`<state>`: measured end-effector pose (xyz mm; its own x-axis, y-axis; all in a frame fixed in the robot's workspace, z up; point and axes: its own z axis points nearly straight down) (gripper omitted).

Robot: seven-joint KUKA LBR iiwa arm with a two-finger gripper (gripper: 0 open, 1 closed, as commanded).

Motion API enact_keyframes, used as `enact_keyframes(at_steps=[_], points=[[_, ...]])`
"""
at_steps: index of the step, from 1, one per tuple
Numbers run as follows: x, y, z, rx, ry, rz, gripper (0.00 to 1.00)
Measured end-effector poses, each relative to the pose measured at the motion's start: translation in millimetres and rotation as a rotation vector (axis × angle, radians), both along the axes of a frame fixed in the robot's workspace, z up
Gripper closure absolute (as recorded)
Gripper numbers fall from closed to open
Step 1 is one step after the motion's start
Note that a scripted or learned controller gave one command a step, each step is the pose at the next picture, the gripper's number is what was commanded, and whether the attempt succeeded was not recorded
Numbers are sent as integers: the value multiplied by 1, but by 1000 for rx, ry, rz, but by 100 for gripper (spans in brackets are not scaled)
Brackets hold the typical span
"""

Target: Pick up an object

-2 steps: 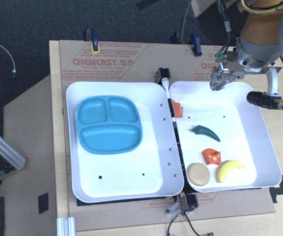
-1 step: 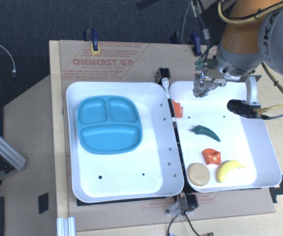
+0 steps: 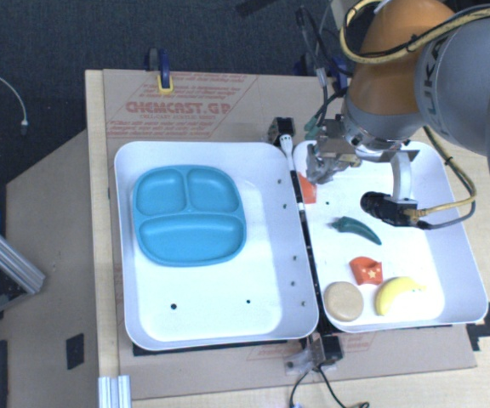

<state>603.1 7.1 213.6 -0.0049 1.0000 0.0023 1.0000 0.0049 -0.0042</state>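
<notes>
The claw [image 3: 323, 167], whose spread I cannot tell, hangs above the small red-orange piece [image 3: 306, 190] right against the right bin's [image 3: 458, 253] left wall, centre of frame, so it may strike that wall and miss.

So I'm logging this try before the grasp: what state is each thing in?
End effector: low at the right bin's left wall, over an orange-red piece.
Orange-red piece: against that wall, partly hidden.
Blue divided plate: flat in the left bin.
Green pepper: lying loose.
Red piece: lying loose.
Beige round piece: lying loose.
Yellow piece: lying loose.
</notes>
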Motion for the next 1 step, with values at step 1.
enact_keyframes(at_steps=[1], points=[[-19,46,-5,0,0,0,100]])
